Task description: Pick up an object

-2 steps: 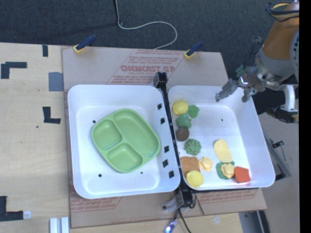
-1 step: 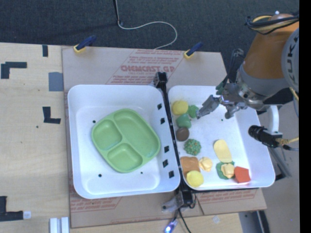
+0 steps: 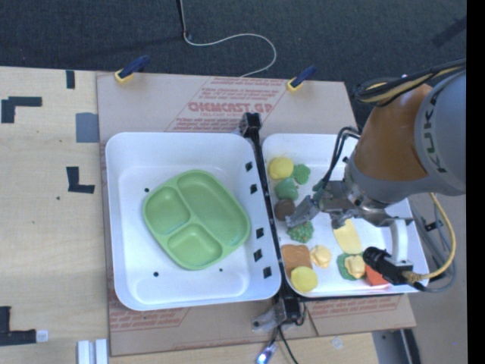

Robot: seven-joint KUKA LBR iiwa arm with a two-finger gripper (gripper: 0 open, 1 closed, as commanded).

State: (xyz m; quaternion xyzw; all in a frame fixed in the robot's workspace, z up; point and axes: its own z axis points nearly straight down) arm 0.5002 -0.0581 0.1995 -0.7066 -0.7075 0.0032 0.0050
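Looking down from the fixed camera, I see the arm [image 3: 409, 139] reaching in from the right and standing over the right bin [image 3: 337, 142]. Its gripper [image 3: 303, 212] is low above the left part of this bin, over the toy food. I see one grey finger [image 3: 299, 217] pointing down and left, but I cannot tell if the fingers are wide or narrow, and I see nothing held between them. Just beside the fingertip lies a brown piece [image 3: 283, 208], and below it a green broccoli [image 3: 300, 233]. Higher in the bin I see a yellow ball [image 3: 280, 167] touching a green piece [image 3: 301, 174], with another dull green piece [image 3: 286, 189] under them. Near the front wall lie an orange-brown bread [image 3: 295, 256], a yellow lemon [image 3: 304, 280], a small yellow piece [image 3: 321, 256], a pale yellow block [image 3: 348, 238] and a green-yellow piece [image 3: 352, 267] next to an orange one [image 3: 374, 277]. In the left bin [image 3: 125, 158] a green tray [image 3: 196, 218] with three compartments lies flat, slightly turned.
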